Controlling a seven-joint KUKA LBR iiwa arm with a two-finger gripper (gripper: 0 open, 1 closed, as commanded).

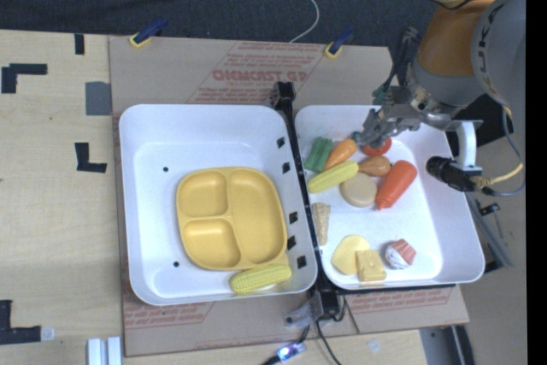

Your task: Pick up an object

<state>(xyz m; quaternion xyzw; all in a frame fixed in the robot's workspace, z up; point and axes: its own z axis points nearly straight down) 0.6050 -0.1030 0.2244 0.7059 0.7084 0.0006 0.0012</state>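
Two white bins sit side by side on the bench, and the right bin (457, 248) is my landmark for the places. Inside it, at its far end, the gripper (373, 132) hangs low over a small red item (maybe a tomato) (377, 146); whether it is open, closed or holding something, I cannot tell. Just left of that red piece, in the same bin, are a small orange carrot (340, 153), a green vegetable (318, 155) and a yellow corn cob (332, 177). A bigger orange carrot (395, 183) lies near the middle of this bin, beside a beige round piece (359, 191). At the near end of the right bin lie a yellow slice (349, 254), a cheese-like block (371, 267) and a small red and white object (399, 253). Left of the right bin, the other bin (141, 184) carries a yellow divided plate (231, 216) and one more corn cob (260, 277).
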